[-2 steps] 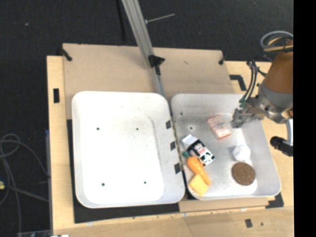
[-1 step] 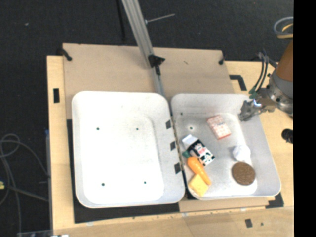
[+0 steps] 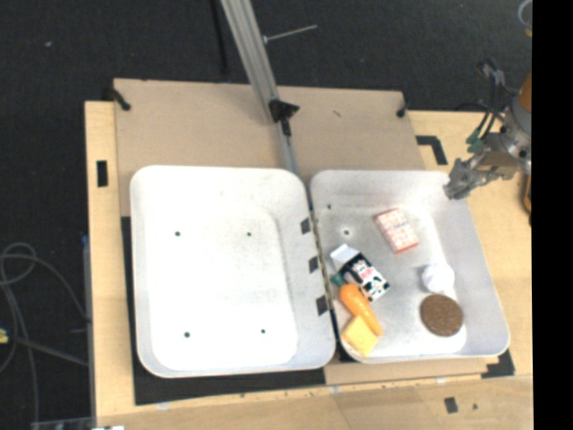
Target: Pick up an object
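gripper (image 3: 461, 183) sat over right bin's (image 3: 466, 330) far right corner | couldn't tell finger state | I saw carrot (image 3: 359, 305), brown disc (image 3: 441, 314), pink box (image 3: 397, 229) inside

A light wooden table (image 3: 224, 124) fills mid-frame; a slanted metal rail (image 3: 251, 43) crosses the upper centre; loose cables (image 3: 36, 303) lie at the left edge
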